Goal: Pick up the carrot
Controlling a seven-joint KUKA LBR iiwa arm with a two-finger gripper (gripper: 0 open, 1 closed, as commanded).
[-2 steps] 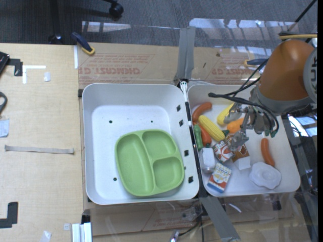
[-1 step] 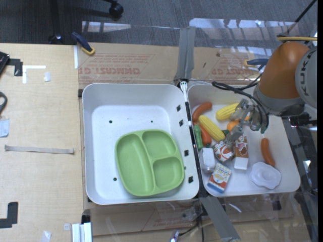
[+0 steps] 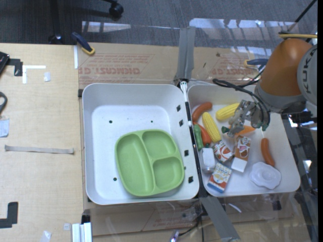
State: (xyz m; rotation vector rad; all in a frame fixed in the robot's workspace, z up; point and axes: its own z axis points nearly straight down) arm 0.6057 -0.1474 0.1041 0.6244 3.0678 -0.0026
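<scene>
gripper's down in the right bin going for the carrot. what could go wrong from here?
1. Clutter: the gripper sits among a corn cob, cartons and what looks like the carrot, so it may grab or shove a neighbour.
2. The carrot is partly hidden beneath the gripper, so a partial pinch could slip.
3. A cable hangs over the right bin and may snag.

A single fixed camera is mounted above the bench and looks down at a slant. It frames both shallow white plastic bins: the left bin (image 3: 96,150) and the right bin (image 3: 287,175). The pale wooden bench top (image 3: 35,175) fills the left. Dark grey carpet (image 3: 151,4) lies along the far edge.
</scene>
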